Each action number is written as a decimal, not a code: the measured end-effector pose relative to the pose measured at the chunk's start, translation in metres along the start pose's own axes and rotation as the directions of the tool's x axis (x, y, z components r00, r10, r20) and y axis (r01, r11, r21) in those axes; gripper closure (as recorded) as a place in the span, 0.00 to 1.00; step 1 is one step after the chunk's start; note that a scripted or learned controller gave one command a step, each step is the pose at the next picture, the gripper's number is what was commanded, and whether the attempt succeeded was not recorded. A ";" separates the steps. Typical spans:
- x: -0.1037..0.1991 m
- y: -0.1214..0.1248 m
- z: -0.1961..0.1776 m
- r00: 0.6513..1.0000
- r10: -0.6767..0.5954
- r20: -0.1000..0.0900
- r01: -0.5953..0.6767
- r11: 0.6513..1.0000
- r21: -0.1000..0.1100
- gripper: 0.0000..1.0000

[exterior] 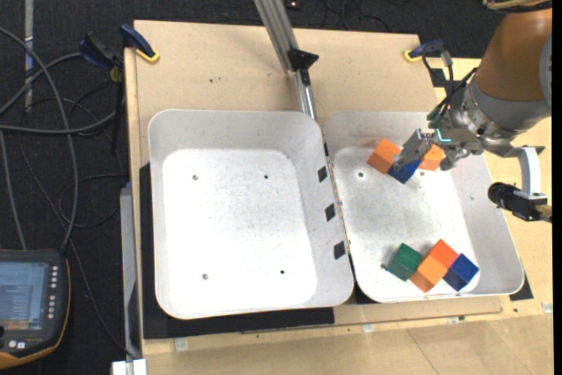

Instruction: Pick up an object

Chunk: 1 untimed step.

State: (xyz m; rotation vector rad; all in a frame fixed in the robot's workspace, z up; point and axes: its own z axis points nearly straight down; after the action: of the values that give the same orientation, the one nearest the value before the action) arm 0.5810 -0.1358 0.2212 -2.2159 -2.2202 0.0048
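From where I stand the gripper (420, 155) hangs low in the right bin (492, 215), right among a small cluster of blocks. An orange block (384, 155) sits just to its left, another orange block (432, 157) just to its right, and a blue block (403, 171) peeks out directly beneath it. I cannot tell how the hand is set, nor whether anything is caught. To do this well, I would say it should centre over the blue block, settle straight down, and squeeze without nudging the neighbours. A further group of blocks (432, 266) lies well below, near the bin's front edge.
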 end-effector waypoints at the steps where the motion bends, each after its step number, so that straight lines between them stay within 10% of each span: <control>1: 0.000 0.001 -0.003 1.000 0.001 0.001 -0.001 1.000 -0.005 0.00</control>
State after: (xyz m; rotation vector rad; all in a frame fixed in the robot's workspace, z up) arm 0.5819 -0.1361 0.2240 -2.2206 -2.2224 0.0004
